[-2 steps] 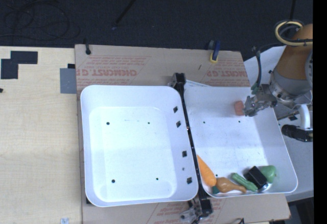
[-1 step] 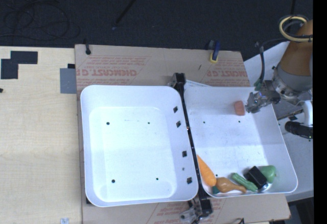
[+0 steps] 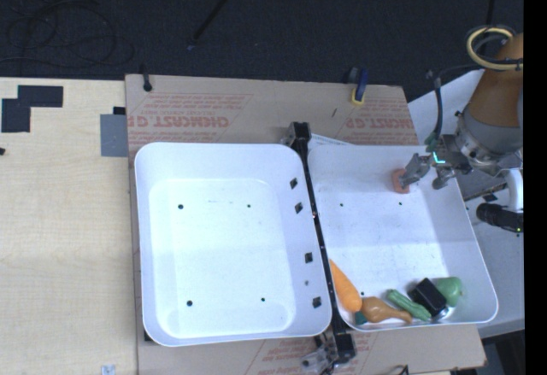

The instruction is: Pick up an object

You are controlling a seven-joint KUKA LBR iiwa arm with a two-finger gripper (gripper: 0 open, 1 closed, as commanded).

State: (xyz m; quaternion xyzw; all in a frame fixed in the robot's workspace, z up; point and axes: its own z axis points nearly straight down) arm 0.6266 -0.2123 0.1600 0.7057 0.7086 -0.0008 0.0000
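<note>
**Gripper low over the right bin's far corner, beside a small orange-red piece**

We're looking down on the bench, and the arm (image 3: 496, 100) comes in from the right, its orange band above the grey wrist. The gripper (image 3: 430, 170) sits over the far right part of the right bin (image 3: 402, 228), and we can see its two fingers (image 3: 415, 168) spread apart, one toward the left and one toward the right, with a small teal light between them at the wrist.

Just at the left finger's tip we spot a small orange-red object (image 3: 400, 181) lying on the bin floor. It is touching or very nearly touching that finger; we cannot tell which. It is not between the fingers, so nothing is gripped.

Down at the near edge of the same bin we have a cluster: an orange carrot-shaped piece (image 3: 344, 284) lying along the divider side, a tan-orange piece (image 3: 381, 309) just beside it, a long green piece (image 3: 408, 305), a black block (image 3: 428, 296) resting against it, and a rounded green object (image 3: 449, 287) at the right end. All of these are well apart from the gripper.

The left bin (image 3: 222, 245) sits alongside, on brown cardboard (image 3: 256, 113).
</note>
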